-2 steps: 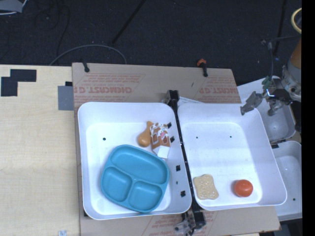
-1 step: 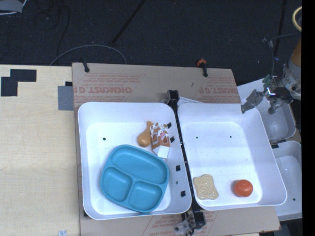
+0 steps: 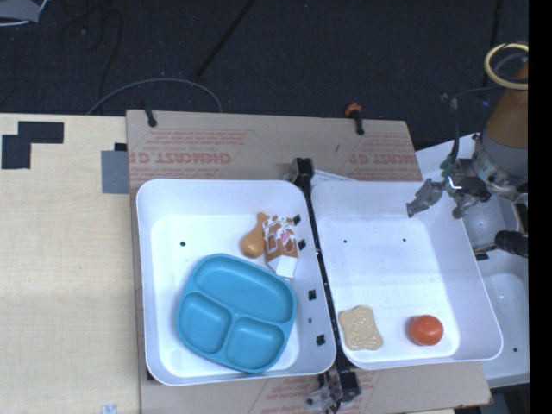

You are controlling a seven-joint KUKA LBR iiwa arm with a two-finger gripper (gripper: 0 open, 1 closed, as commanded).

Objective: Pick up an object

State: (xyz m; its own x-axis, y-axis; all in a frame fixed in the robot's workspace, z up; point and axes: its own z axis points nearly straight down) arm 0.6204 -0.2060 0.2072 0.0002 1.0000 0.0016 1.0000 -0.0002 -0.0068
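dark carpet with loose cables is lying behind the bench, and a cardboard sheet is sitting under two shallow white bins placed side by side. the arm is reaching in from the right, and its gripper is hanging over the upper right rim of the right bin, above bare white floor. nothing is sitting between its tips, so it is holding nothing; how far apart they are standing i cannot tell at this size.

judging from this, the approach step is in hand: no object is taken yet, and the gripper is lying well apart from every candidate. the right bin is holding a tan slice of toast near its lower left corner and a small red tomato just to the right of it, the two near each other but apart. both are lying at the near end of the bin, while the gripper is waiting at the far end.

the left bin is carrying a blue divided plate, and above the plate's upper right edge a brown and white toy is lying close to the wall between the bins.

the next move is probably calling for a travel down the right bin toward the tomato or the toast, then a descent with the tips straddling the chosen object. the tomato may be rolling away if nudged off centre; the toast is lying flat and may be giving little to pinch.
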